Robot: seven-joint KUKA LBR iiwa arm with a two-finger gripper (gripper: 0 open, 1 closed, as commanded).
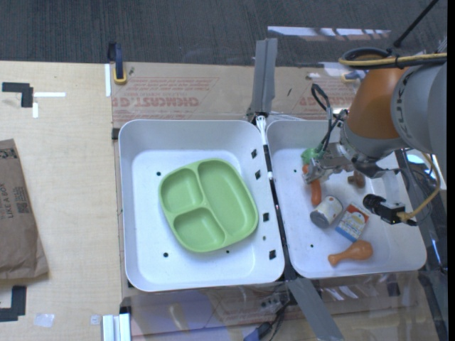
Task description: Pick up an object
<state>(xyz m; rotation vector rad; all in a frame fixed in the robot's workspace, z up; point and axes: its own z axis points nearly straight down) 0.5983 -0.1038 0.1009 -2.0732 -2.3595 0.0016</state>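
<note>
Where crowded: tool (318,163) nr bin rim (279,212).

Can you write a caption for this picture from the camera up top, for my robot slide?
Robot gripper reaches over toy food in the right bin; a green divided plate sits in the left bin.

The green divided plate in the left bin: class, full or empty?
Empty. The green plate lies flat and all three compartments show bare green.

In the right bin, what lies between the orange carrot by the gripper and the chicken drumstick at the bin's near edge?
In the camera view, a small grey-white can and a blue-and-red carton lie between the carrot and the drumstick.
</note>
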